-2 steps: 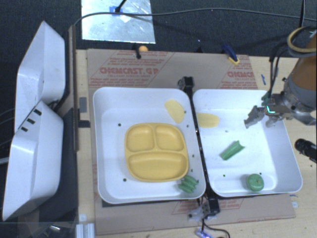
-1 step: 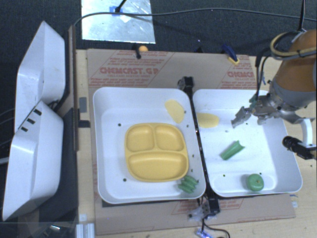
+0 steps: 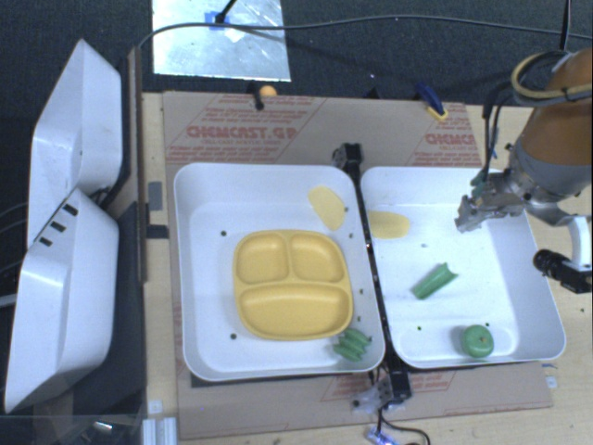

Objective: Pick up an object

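Observation:
My gripper (image 3: 471,217) hangs over the upper right part of the right bin (image 3: 533,276), with nothing visibly between its fingers. Below and left of it a green wedge-shaped piece (image 3: 433,281) lies on the bin floor. A round green object (image 3: 477,341) rests near the bin's front edge. A pale yellow flat piece (image 3: 388,223) lies at the bin's upper left. In the left bin (image 3: 199,276) a yellow divided plate (image 3: 292,283) fills the middle, a pale yellow oval (image 3: 326,208) leans at the upper right, and a green ridged item (image 3: 353,345) lies at the front right.
The two bins meet along a black divider clamp (image 3: 348,156). Cardboard (image 3: 241,128) lies under the bins. A shiny metal sheet (image 3: 220,24) sits at the back. White housings (image 3: 65,230) stand to the left. Cables run across the dark floor behind.

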Robot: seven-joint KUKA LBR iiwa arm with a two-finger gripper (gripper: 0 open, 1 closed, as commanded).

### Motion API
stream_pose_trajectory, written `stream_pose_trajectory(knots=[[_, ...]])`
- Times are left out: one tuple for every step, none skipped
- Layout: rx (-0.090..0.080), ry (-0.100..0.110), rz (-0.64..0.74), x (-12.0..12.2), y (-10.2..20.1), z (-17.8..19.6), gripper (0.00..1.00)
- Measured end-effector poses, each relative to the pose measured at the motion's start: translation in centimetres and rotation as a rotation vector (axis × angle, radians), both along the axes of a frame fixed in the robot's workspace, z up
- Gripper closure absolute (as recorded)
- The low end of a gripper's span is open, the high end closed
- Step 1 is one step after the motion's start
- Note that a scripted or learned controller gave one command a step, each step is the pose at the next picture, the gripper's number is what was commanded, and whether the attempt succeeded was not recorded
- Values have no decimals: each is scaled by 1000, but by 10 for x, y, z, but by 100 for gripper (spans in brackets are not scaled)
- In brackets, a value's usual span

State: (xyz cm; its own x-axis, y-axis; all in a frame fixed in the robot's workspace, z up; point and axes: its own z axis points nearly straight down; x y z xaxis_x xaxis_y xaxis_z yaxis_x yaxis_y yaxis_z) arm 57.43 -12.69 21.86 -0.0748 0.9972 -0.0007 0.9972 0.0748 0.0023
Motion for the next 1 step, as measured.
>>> stream_pose_trajectory(knots=[[2, 2, -68, 41, 76, -18, 100]])
